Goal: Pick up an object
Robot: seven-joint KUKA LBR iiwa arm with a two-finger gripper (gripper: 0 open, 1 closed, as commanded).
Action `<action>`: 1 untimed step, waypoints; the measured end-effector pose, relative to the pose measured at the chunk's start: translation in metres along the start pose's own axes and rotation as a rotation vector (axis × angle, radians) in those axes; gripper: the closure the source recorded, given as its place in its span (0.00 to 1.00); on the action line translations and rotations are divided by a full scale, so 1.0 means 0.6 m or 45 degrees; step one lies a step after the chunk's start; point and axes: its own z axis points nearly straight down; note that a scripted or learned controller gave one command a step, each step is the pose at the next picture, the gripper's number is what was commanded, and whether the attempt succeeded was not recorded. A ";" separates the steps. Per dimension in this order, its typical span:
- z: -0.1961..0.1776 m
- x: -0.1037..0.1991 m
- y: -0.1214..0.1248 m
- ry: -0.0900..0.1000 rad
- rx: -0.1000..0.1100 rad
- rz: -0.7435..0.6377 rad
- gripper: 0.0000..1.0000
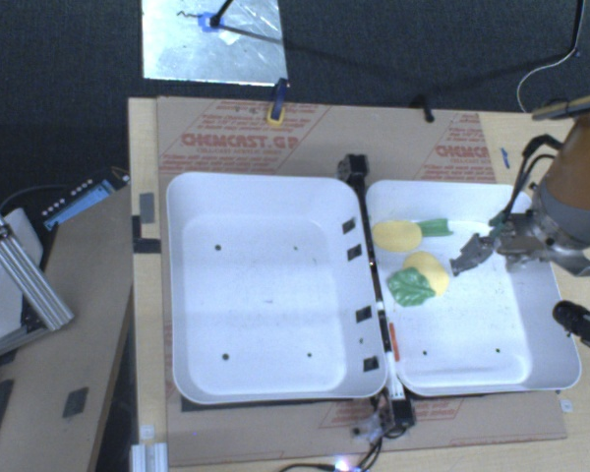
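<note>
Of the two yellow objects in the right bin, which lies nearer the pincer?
The lower yellow object, beside the green piece; the pincer is just right of it.

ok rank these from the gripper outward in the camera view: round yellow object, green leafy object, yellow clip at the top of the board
From the gripper:
1. Round yellow object, just to its left in the right bin.
2. Green leafy object, lower left, touching the yellow one.
3. Yellow clip, far up on the cardboard's top edge.

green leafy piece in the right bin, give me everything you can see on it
The green leafy piece looks like a toy vegetable, matte plastic, lumpy and crinkled in outline. It lies flat on the right bin floor near the divider, its upper right edge against a yellow rounded toy. The gripper is to its right, apart from it.
</note>
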 end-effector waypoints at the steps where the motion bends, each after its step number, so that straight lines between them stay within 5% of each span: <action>1: 0.060 0.213 0.026 0.005 0.002 -0.017 0.00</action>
